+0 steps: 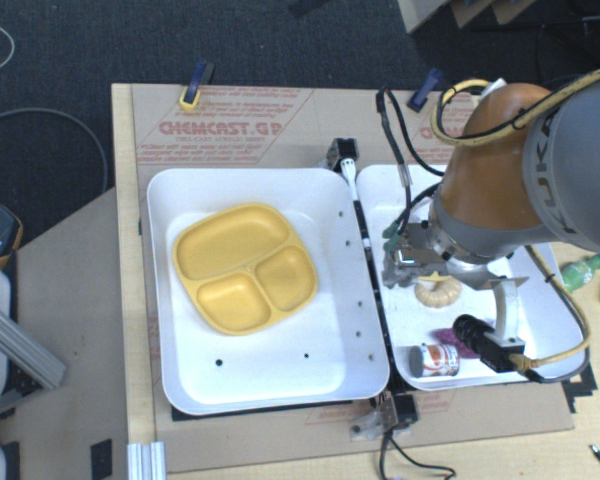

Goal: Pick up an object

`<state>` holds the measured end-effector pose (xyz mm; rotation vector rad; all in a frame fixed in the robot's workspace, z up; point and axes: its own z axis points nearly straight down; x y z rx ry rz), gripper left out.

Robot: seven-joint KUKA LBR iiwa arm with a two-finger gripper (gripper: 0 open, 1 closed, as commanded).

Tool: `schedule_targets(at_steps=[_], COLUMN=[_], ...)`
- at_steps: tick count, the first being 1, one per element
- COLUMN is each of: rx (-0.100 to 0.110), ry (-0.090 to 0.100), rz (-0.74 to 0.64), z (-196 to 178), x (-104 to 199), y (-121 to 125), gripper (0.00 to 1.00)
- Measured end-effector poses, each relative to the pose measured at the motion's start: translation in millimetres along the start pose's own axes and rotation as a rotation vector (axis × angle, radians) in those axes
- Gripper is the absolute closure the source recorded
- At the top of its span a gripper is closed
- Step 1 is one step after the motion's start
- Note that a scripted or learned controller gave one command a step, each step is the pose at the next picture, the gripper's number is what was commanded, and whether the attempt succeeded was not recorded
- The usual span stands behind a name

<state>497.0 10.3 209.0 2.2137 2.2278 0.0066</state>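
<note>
Gripper (400,264) low at right bin (550,353) left edge | donut (438,291) just beside

My bench (240,123) is a tan board printed with red lettering along its far strip. Two shallow white bins rest directly on it, side by side and touching along a black seam. The left bin (170,358) lies well clear of my hand; the right bin (550,353) sits directly beneath it. A yellow clamp (192,90) and a blue clamp (426,90) grip the board's far edge, beyond my wrist.
</note>
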Motion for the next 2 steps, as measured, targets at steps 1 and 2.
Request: schedule_targets(at_steps=[1, 2], rx=[-0.008, -0.012], ry=[0.002, 0.000], rz=[-0.005, 0.006], z=[-99.3, -212.4], x=[69.6, 42.4], y=[-16.2, -15.4], gripper=[1.00, 1.00])
